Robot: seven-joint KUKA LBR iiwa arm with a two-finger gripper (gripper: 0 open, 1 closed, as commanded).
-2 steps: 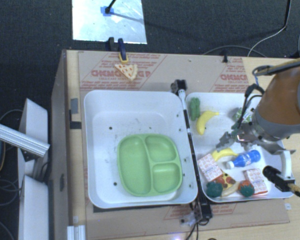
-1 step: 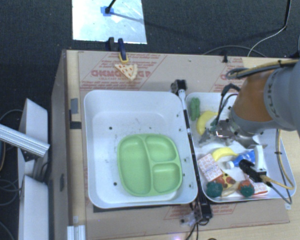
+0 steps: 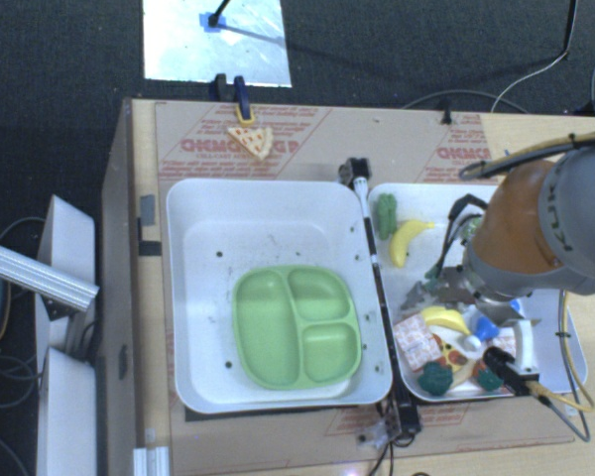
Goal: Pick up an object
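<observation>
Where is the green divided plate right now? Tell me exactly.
In the camera view, the green divided plate lies in the left white bin, toward its front right corner, close to the divider shared with the right bin.

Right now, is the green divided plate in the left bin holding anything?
Empty: the green divided plate lies flat in the left bin, all three compartments showing bare green.

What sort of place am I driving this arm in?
Probably a robotics lab bench: two white bins on a cardboard-lined table, toy items like a banana and green divided tray, loose cables, and the arm.
</observation>
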